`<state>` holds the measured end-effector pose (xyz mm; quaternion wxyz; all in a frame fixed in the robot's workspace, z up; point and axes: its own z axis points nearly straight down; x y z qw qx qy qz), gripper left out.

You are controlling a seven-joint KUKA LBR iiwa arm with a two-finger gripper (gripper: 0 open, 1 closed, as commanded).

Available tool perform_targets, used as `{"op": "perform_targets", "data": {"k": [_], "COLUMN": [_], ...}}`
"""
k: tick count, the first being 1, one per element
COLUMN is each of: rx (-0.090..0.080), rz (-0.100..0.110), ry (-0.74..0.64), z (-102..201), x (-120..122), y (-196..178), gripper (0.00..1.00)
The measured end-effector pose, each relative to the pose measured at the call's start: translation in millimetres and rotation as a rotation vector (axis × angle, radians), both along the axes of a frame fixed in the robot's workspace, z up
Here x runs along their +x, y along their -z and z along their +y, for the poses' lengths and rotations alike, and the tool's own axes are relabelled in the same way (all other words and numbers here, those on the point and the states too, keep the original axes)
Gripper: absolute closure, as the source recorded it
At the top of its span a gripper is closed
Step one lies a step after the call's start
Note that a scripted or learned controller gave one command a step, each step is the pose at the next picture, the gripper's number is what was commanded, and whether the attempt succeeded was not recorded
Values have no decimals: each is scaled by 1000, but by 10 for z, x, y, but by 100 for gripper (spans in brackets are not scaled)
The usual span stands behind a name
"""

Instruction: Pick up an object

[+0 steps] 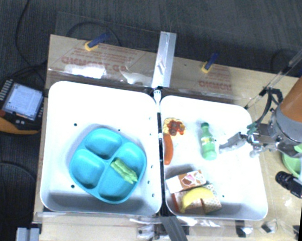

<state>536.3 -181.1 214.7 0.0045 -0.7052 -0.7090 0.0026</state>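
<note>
Both white bins (104, 98) look like smooth, shiny plastic. The blue plate (94, 162) in the left bin is smooth plastic too, with a soft shine. Right of the blue plate, in the other bin, the green bottle (208, 142) looks like glossy plastic. Behind the bins, clear shiny plastic sheet (103, 62) covers a brown board that looks like wood. The floor (40, 0) around it looks like rough, dark carpet. The gripper (241, 142) looks like bare grey metal.
</note>
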Motion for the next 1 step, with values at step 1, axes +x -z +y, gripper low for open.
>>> {"op": "perform_targets", "data": {"k": [1], "rx": [-2], "rz": [1], "ry": [-45], "z": [-15], "x": [623], "y": [950], "gripper": [0]}}
